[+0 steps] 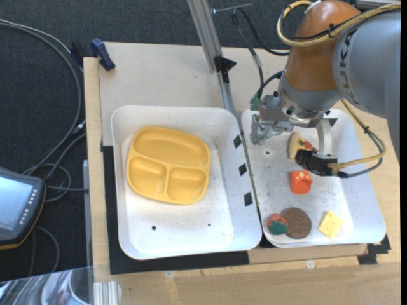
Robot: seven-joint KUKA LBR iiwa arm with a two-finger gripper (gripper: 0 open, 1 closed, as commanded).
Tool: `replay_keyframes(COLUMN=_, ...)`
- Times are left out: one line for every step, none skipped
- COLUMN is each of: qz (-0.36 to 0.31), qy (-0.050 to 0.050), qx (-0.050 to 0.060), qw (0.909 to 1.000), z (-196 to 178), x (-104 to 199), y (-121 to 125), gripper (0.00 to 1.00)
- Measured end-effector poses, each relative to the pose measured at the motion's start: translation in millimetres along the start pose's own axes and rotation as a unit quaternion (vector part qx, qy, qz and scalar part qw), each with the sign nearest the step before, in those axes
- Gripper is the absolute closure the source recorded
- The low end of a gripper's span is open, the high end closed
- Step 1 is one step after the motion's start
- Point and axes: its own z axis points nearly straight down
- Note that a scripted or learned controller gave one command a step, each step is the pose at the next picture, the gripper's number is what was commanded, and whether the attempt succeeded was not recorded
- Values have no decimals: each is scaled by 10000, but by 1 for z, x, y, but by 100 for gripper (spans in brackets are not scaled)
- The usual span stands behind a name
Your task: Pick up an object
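My gripper (264, 132) hangs over the upper left part of the right bin (356, 170), above bare bin floor. A pale cream piece (295, 146) lies just to its right, partly behind the wrist gear. Below that sits an orange-red toy pepper (301, 182). Along the bin's near edge lie a small red and green piece (276, 222), a round brown cookie (297, 222) and a yellow cheese wedge (331, 224). I see nothing hanging from the gripper.
The left bin (127, 234) holds a yellow divided plate (168, 165). A metal pole (210, 37) rises behind the bins' divider. The arm's orange band (318, 37) and cables (362, 161) overhang the right bin's far side.
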Motion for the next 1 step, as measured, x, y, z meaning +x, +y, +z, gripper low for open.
replay_keyframes(qz=-8, qy=1, qx=1, qw=10000, z=6, x=59, y=-13, gripper=100)
